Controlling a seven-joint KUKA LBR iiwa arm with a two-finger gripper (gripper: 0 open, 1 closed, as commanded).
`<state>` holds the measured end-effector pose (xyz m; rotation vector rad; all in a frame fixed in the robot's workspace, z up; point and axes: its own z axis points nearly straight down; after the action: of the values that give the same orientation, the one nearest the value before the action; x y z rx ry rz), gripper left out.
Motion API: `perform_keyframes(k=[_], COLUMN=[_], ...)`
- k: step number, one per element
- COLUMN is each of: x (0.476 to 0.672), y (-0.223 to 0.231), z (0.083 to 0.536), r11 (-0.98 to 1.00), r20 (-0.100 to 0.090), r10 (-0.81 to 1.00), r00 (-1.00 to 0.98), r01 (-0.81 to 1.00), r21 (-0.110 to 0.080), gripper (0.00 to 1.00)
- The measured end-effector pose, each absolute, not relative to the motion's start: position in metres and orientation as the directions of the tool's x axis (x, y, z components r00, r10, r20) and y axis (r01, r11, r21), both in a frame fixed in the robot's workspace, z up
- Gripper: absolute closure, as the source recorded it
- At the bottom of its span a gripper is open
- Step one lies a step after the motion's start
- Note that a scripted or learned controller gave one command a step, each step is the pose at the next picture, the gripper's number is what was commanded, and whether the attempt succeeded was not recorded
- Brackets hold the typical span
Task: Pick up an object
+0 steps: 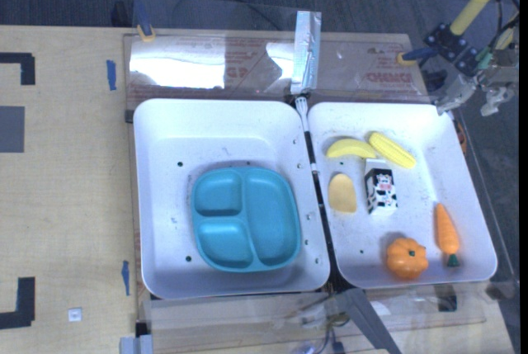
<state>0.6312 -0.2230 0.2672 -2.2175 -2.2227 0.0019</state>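
You are seeing the gripper [481, 88] waiting outside the right bin [478, 179], its state untellable; next, it is needing to descend over the carrot [446, 232].

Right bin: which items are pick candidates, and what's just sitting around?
Pick candidates: banana, corn, yellow piece, cow-print carton, carrot, orange.

Just lying about: blue tray in the left bin, clear panel behind.
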Motion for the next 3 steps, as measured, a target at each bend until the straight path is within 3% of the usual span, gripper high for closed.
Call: perform_keyframes(k=[1, 2, 3], x=[0.661, 0.622, 0.611], y=[-0.223, -0.178, -0.128], z=[0.242, 0.133, 0.086], r11=[-0.092, 0.058, 0.121], r20=[-0.001, 0.003, -0.001], r10=[0.996, 0.998, 0.993], r00=[0.092, -0.058, -0.121], r01=[0.996, 0.998, 0.993], r21=[0.000, -0.008, 0.005], gripper=[0.00, 0.00, 0.00])
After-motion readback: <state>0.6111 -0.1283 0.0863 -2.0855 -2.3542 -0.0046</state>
